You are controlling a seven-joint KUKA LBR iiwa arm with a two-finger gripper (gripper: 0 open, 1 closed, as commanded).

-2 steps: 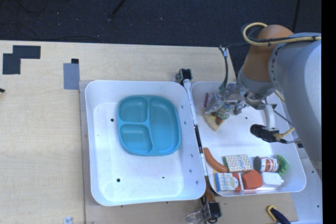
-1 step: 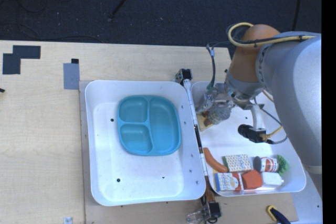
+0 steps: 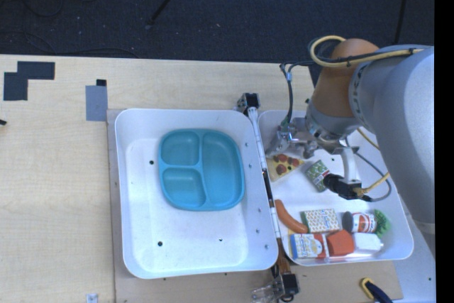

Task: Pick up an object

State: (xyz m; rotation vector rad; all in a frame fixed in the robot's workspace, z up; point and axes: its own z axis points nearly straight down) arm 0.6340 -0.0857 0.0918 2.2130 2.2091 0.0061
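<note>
My gripper (image 3: 296, 140) hangs low over the far left part of the right bin (image 3: 404, 241), under the arm's orange band (image 3: 340, 85). Just below it lies a pizza-slice toy (image 3: 284, 166), and a small green can (image 3: 316, 172) lies to its right. Toward the near side of this bin are an orange sausage (image 3: 289, 216), a patterned box (image 3: 320, 219), a blue and white carton (image 3: 306, 246), a red block (image 3: 340, 243), a small bottle with a red label (image 3: 363, 223) and a green vegetable toy (image 3: 382, 222). Nothing is visibly held.
The left bin (image 3: 135, 223) holds a blue divided plate (image 3: 201, 169). A clamp (image 3: 250, 104) sits on the ridge between the bins at the far side. Cables and a black fitting (image 3: 340, 186) hang from the wrist over the right bin. Bare bench (image 3: 50, 188) lies to the left.
</note>
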